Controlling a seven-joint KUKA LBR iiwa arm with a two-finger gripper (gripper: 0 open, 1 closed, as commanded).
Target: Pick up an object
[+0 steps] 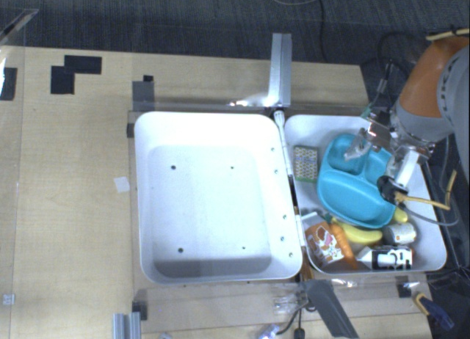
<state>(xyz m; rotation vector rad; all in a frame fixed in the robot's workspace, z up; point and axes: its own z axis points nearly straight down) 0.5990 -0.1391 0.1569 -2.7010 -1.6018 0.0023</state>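
My gripper (380,158) hangs low over the right bin (439,246), at the back of a blue bowl-shaped object (352,191). Its two fingers stand apart, one at the blue object's upper rim and one toward the bin's right wall, with nothing visibly between them. Beside the blue object's front edge lie a yellow banana (360,234), an orange carrot-like piece (342,242), a brown printed packet (322,244) and a black-and-white can (391,258). A grey mesh pad (305,161) lies against the bin's left wall.
The left bin (143,183) is a broad white tray sharing a divider with the right one. A metal post (281,66) rises behind the divider. Black markers (73,72) sit on the bench at the far left. The arm's orange band (429,84) is at the right.
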